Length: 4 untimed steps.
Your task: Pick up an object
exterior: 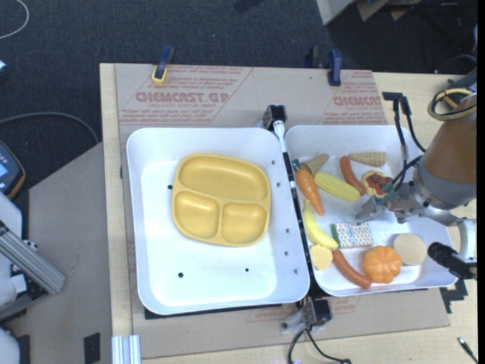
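Over the right bin (333,139), the gripper (377,201) hangs by the pizza slice (373,180); fingers maybe apart, I cannot tell. It looks light, stiff; pinch its edges.
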Each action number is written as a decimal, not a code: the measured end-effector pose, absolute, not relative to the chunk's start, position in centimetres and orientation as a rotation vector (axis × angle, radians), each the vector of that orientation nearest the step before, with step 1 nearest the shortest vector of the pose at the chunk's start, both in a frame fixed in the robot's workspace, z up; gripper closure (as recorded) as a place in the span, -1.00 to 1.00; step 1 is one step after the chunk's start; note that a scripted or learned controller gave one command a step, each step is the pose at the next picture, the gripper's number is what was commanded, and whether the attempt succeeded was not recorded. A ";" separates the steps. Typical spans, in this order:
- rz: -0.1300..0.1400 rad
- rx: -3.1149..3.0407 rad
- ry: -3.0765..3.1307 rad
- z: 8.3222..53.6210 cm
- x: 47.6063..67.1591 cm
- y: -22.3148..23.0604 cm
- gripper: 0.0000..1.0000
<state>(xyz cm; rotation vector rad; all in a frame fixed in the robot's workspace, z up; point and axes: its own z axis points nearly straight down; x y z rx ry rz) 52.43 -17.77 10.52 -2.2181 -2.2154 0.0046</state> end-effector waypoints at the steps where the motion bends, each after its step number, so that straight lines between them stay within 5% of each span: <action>1: -0.007 -2.220 -2.221 8.8 52.7 -17.7 -1.00; 2: -0.016 -2.225 -2.226 10.1 52.9 -17.6 1.00; 4: -0.003 -2.228 -2.226 19.5 52.5 -19.0 1.00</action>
